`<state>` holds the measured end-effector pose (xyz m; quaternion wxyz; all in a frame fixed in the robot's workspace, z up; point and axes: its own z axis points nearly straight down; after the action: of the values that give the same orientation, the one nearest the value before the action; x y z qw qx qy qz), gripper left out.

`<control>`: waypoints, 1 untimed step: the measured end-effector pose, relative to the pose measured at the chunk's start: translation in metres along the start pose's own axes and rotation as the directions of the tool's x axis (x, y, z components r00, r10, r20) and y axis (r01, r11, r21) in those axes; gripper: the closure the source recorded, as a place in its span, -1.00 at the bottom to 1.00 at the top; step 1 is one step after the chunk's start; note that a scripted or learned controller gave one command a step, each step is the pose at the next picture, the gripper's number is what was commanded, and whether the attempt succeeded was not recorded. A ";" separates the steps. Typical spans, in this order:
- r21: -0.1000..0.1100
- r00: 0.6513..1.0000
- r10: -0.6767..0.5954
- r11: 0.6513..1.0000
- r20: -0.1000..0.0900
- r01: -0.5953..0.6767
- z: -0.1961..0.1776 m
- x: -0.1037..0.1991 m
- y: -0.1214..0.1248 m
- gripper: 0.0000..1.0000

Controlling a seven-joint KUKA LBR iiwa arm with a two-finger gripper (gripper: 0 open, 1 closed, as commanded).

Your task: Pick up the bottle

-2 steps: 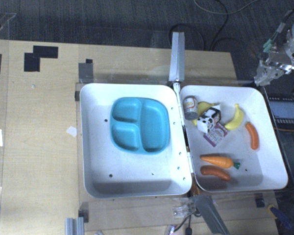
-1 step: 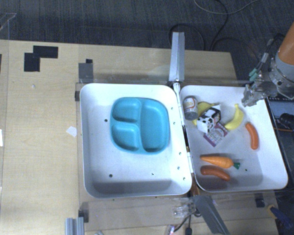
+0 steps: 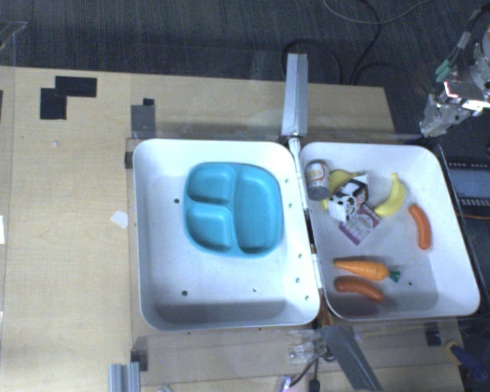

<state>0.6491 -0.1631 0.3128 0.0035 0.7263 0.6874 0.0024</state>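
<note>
Bottle (image 3: 317, 179) beside banana (image 3: 392, 197), toy cow (image 3: 346, 199)

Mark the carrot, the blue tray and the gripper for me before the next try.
carrot (image 3: 361, 269): camera view, middle of its orange body, right bin.
blue tray (image 3: 233, 207): camera view, on the ridge between its compartments, left bin.
gripper (image 3: 441, 118): camera view, at its fingertips, above the right bin's far corner.

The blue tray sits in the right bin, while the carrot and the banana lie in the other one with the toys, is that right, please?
Not quite: the camera view shows the blue tray in the left bin, not the right one. The rest stands: the carrot and the banana lie in the other bin with the toys.
</note>
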 end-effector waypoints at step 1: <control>-0.001 1.000 0.013 1.000 0.000 -0.013 -0.021 -0.028 0.023 1.00</control>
<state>0.6702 -0.1923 0.3342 0.0039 0.7306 0.6827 0.0026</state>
